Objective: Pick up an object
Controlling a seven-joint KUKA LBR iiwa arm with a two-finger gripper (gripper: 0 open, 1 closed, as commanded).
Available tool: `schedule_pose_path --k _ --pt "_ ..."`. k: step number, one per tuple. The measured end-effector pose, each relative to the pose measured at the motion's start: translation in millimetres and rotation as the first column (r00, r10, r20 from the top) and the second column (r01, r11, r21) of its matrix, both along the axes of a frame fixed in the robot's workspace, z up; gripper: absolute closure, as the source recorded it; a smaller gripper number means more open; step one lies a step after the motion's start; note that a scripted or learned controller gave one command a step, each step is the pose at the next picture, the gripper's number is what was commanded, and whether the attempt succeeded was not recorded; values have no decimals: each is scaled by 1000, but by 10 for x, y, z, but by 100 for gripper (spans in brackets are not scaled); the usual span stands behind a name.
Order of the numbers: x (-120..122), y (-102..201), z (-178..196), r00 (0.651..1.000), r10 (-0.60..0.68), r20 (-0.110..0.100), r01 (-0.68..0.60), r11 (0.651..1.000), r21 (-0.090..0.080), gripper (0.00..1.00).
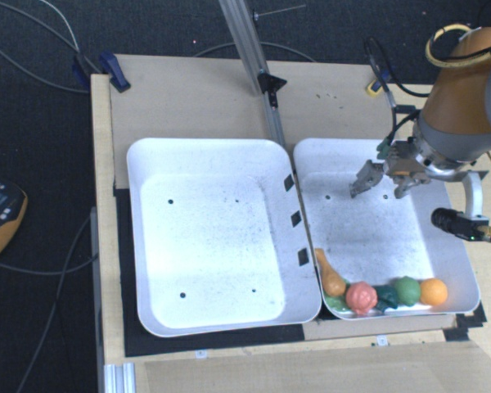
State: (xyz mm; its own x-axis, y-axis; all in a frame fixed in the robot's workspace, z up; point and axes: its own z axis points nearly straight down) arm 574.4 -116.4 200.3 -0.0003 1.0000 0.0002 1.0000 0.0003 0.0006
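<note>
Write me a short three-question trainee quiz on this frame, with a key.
1. True or false: the gripper is holding the pink ball.
2. Which bin holds the objects? A) left bin B) right bin
3. Fill in: the orange ball lies at the ___ edge of its bin, beside the green ball.

Key:
1. False; its open fingers hang over bare bin floor, apart from the objects.
2. B
3. near (bottom of the view)

White bins (204, 244) speckled matt plastic; bench (196, 105) matt wood.
</note>
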Motion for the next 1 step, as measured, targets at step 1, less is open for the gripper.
schedule_pose_path --k 1 --pt "250 -500 1071 1000 -2 7 2 1000 -2 0"
